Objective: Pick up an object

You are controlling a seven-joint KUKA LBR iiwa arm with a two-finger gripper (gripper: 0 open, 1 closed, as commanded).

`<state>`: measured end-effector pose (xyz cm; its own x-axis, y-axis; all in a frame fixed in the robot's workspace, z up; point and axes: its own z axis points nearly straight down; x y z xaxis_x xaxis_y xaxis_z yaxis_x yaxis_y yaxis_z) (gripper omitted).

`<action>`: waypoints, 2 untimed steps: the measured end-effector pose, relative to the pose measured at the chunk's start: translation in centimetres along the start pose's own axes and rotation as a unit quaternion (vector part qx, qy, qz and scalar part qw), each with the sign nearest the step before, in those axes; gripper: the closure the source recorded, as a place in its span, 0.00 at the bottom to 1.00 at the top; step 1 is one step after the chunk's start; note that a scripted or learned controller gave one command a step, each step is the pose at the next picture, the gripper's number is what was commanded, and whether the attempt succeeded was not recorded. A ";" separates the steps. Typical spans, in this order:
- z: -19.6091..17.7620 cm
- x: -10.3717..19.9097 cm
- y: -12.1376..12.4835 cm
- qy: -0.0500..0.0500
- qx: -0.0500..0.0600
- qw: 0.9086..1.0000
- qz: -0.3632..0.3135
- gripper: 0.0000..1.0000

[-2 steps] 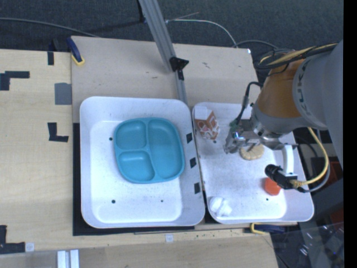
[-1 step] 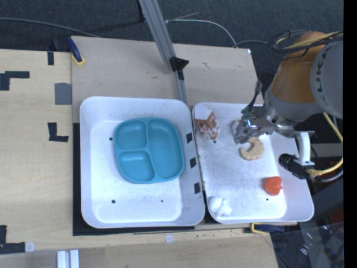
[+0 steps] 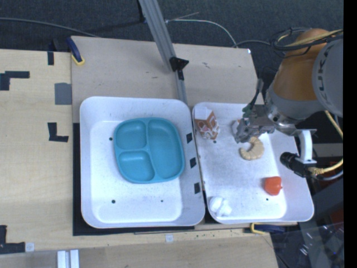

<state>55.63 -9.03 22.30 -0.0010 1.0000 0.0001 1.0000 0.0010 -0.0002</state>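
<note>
- Near edge of the right bin (image 3: 295,211): a white lump (image 3: 221,206) in its corner.
- Farther in, a red piece (image 3: 273,185).
- A tan croissant (image 3: 252,149) lies mid-bin, touching the gripper (image 3: 245,132) just above it; fingers' state cannot be told.
- Farther left, a brown-and-white carton (image 3: 207,125).
- Left bin (image 3: 95,205): blue plate (image 3: 149,149).

Your arm (image 3: 304,74) reaches in over the right bin (image 3: 295,208), wrist bent down, gripper (image 3: 245,132) low above its floor.
</note>
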 end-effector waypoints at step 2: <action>1.3 10.4 2.4 0.000 0.001 1.000 -0.003 1.00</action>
<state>58.02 1.40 20.97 -0.0065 1.0000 0.0008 1.0000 0.0065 -0.0016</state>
